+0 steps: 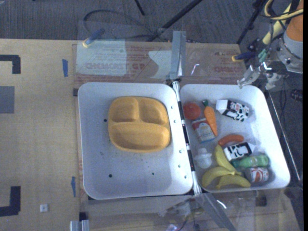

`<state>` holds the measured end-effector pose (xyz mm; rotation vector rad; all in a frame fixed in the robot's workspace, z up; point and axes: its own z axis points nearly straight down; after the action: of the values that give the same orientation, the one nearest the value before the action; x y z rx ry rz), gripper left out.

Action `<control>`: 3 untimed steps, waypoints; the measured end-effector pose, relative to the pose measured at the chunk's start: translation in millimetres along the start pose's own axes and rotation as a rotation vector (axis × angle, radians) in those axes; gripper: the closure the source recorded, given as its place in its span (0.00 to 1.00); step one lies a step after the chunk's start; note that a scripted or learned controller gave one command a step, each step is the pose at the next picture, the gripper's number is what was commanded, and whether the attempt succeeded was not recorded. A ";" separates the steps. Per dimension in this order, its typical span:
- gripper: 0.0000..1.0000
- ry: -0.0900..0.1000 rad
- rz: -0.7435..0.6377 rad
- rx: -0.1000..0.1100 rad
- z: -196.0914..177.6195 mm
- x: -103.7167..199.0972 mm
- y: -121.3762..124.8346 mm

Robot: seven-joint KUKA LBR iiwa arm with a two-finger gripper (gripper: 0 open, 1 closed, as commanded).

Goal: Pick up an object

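Bananas (222, 173) lie crosswise; carrot (211, 120) points toward them.

Grey arm (294, 47), orange band, yellow cables (279, 8)

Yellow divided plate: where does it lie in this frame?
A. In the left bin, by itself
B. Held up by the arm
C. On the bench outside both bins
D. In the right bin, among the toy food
A. The yellow divided plate rests flat on the floor of the left bin, while the toy food is piled in the right bin.
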<state>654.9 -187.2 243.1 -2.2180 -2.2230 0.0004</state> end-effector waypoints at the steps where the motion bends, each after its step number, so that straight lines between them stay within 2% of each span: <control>1: 0.00 -0.001 -0.090 -0.001 88.5 28.2 12.4; 2: 0.00 -0.011 -0.144 -0.030 129.0 13.5 -5.8; 3: 1.00 -0.009 -0.145 -0.045 112.9 16.0 -1.4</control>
<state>653.3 -171.1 130.2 -2.0760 -2.4065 -0.0406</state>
